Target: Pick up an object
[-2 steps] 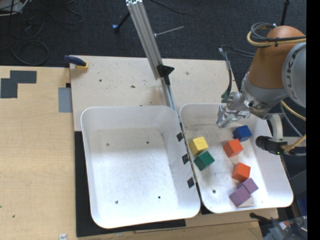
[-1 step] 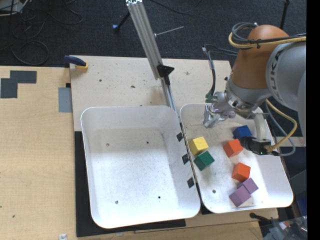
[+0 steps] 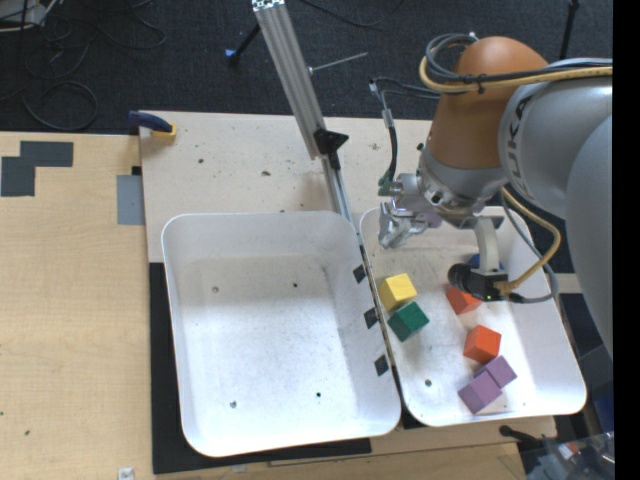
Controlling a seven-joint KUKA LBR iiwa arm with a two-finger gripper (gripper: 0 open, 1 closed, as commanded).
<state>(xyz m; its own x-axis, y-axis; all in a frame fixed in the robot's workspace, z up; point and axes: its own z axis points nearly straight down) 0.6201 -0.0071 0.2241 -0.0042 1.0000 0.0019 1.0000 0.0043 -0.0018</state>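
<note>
My gripper [image 3: 396,230] hangs over the back left corner of the right bin [image 3: 520,408], above and slightly behind a yellow cube [image 3: 398,288]. Nothing shows between its metal fingers. A green cube [image 3: 408,320] lies just in front of the yellow one, touching it. Farther right lie a red block [image 3: 461,300], an orange cube [image 3: 482,344] and two purple cubes [image 3: 488,384] near the bin's front. The arm's grey body and orange band cover the bin's back right part.
The left bin [image 3: 190,268] stands beside the right one, a row of black clips [image 3: 370,316] along their shared edge. A slanted aluminium rail [image 3: 300,98] rises behind the bins. A blue and yellow clamp [image 3: 152,124] sits at the bench's far left corner.
</note>
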